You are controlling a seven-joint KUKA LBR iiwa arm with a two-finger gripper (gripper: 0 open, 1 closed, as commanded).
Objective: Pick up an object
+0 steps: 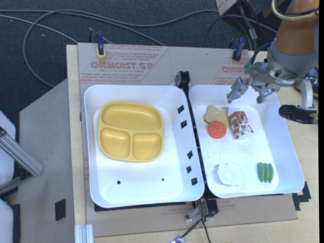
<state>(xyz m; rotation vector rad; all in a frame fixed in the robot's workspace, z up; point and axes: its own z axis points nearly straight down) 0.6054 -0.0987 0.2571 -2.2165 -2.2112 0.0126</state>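
My gripper (249,94) hangs over the far edge of the right bin (288,140), its two fingers spread apart and nothing between them. Just below it in the bin lie a tan bread-like piece (214,114), a red round slice (217,130) and a brown-and-white packet (239,124). Nearer the front of that bin sit a white round lid (230,174) and a green ridged piece (265,171). The gripper is a little above and behind the packet, touching none of these.
The left bin (96,171) holds a yellow three-part plate (131,130). A black divider with clips (188,135) runs between the bins. Blue clamps (100,43) hold the bench board at the back.
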